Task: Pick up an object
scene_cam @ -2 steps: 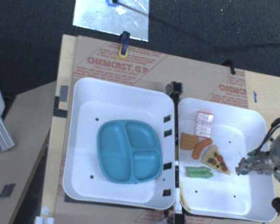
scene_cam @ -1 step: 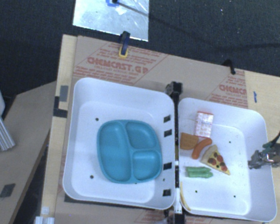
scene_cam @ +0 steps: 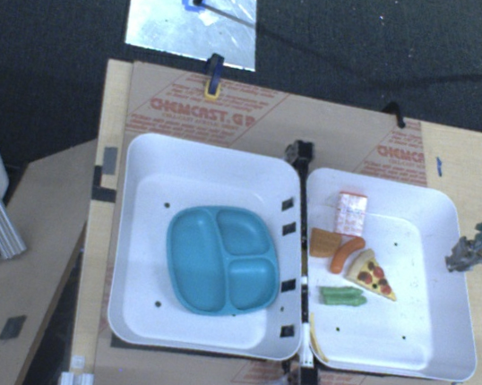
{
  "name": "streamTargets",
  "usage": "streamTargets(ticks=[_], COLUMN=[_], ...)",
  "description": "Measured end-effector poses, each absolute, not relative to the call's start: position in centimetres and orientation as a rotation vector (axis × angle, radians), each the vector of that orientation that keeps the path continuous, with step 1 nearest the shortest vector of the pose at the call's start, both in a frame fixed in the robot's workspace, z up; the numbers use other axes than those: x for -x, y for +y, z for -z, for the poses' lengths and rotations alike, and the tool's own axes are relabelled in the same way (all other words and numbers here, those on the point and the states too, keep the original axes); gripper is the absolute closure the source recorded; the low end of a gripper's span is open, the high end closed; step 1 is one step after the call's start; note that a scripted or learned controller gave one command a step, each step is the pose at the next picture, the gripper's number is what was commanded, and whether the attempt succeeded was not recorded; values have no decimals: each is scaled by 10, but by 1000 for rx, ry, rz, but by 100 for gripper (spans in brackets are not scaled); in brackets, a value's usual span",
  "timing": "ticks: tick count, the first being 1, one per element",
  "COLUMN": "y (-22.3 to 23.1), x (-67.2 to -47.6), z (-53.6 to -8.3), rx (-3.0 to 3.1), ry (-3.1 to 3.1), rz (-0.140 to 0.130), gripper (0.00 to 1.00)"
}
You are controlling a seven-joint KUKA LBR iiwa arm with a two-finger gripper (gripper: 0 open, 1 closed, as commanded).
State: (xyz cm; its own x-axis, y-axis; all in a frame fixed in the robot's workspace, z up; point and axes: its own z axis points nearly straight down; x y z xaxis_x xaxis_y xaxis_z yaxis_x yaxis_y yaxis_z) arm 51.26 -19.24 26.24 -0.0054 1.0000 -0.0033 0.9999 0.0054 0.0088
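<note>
white plastic is what you are working over: two shallow bins sitting side by side on the cardboard-covered surface [scene_cam: 263, 109], touching along a clipped middle seam. the left bin [scene_cam: 149, 172] is carrying a blue divided plate [scene_cam: 223, 259], lying flat near its centre, probably as a drop-off spot. the right bin [scene_cam: 418, 333] is holding the pickable toys, all bunched toward its left half near the seam: a pink-and-white carton [scene_cam: 351, 213] toward the back, a brown bread-like piece [scene_cam: 324, 243] touching an orange sausage [scene_cam: 346, 255], a pizza slice [scene_cam: 372, 276] just beside the sausage, and a green vegetable piece [scene_cam: 342, 296] in front of them. that clustering is leaving the right half of the bin bare.

your jaws [scene_cam: 465, 257] are hovering at the bin's right rim, well apart from every toy and with nothing between them; you cannot tell from this blurred slant whether they are apart or together. judging by this, the pick is not yet begun. the green piece and the carton are standing a little freer than the touching bread and sausage, so they are looking like the cleaner targets.
</note>
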Motion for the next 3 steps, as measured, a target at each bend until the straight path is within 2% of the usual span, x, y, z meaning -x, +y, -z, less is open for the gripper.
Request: streamTargets(ticks=[2,3], y=[-75,-28], x=[-535,-534], z=[-269,-261], rx=[-2208,-2210], ry=[2232,2231], rz=[-5,-4], gripper=[100,100])
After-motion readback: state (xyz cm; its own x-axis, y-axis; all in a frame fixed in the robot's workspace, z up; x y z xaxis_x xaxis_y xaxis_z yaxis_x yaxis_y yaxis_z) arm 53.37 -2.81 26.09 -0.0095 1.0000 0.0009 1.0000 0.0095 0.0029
